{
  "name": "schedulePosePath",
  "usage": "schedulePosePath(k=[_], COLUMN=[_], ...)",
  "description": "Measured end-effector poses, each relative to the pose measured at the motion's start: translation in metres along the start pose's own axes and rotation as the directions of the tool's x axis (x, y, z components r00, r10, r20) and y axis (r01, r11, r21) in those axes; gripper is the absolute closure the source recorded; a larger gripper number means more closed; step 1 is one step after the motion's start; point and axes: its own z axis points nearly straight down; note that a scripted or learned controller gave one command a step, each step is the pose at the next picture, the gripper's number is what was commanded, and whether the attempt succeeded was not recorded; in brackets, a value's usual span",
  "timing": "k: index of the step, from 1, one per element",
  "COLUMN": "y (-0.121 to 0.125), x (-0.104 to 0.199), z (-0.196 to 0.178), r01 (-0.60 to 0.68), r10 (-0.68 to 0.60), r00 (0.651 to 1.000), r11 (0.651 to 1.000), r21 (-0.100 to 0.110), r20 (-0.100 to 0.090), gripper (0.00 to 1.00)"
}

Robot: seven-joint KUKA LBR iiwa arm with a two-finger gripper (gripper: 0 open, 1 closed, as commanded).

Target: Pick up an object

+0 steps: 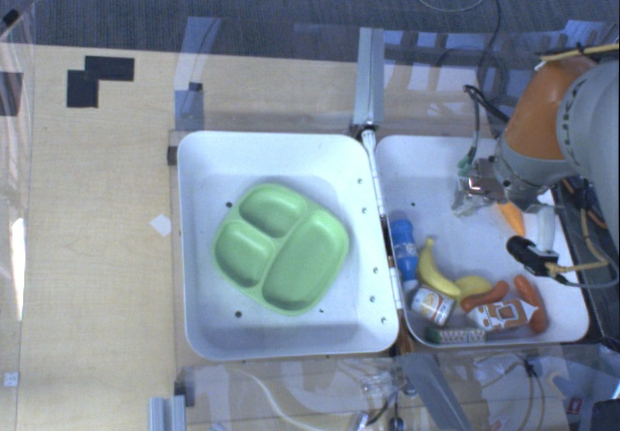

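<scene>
Banana (438, 274), curved and smooth yellow, is recorded in the lower-left part of the white bin at the view's right (431, 172). A blue-capped bottle (402, 247) is laid along that bin's left wall, just beside the banana. A small round can (433, 306) with a printed label is seen below the banana, against the near rim. A red sausage shape (482, 297), a printed carton (496, 319) and an orange sausage shape (530, 292) are crowded along the near edge, touching or nearly so. An orange tapered piece (511, 218) is noted apart from the heap, higher in the bin.

The end effector (472, 191) is positioned over the upper middle of the same bin, just beside the tapered piece; whether it is wide or narrow cannot be told, and nothing is seen held. Bare bin floor is left open to its left.

A glossy green divided plate (281, 247) is centred in the other bin (208, 172). The pale wooden surface (97, 226) lies to the view's left.
</scene>
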Motion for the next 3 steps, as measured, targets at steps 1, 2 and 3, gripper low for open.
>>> schedulePosePath(k=[1,2,3], y=[0.000,0.003,-0.011], x=[0.000,0.002,0.080], z=[0.000,-0.013,-0.097], r01=[0.000,0.004,-0.225], r10=[0.000,-0.004,0.225], r00=[1.000,1.000,0.974], r11=[1.000,1.000,0.974], r21=[0.001,-0.007,0.002], r20=[0.000,-0.001,-0.001], gripper=[0.00,1.00,1.00])
